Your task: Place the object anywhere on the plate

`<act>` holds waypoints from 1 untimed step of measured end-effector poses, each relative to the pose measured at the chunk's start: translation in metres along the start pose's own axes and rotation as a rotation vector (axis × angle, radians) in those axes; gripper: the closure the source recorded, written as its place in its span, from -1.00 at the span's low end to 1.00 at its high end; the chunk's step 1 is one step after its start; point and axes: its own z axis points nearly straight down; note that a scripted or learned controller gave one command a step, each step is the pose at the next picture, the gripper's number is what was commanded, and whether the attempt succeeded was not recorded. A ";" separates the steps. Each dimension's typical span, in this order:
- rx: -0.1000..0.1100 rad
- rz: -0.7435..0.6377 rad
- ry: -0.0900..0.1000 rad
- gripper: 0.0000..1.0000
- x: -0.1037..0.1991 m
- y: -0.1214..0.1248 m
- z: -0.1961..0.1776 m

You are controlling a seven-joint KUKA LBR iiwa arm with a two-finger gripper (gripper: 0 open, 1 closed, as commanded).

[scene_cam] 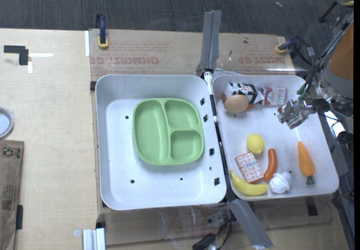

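— Hovering over the right bin point(326, 131), our end effector point(291, 114) has nothing between its fingers that we can see; how far apart they stand we cannot tell.

— And what would we take? The carrot point(305, 159) lies just below it, the lemon point(255, 143) down to its left, the plate point(168, 131) well off to its left.

— We'd judge the carrot light, stiff, a bit slick; grip across its thick middle.

- One camera sits fixed above the bench point(45, 119), looking down at a slant.
- Both white bins point(107, 131) fit in frame, seen from moderate height.
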 end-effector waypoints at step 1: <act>0.000 0.074 0.000 1.00 0.083 0.030 -0.029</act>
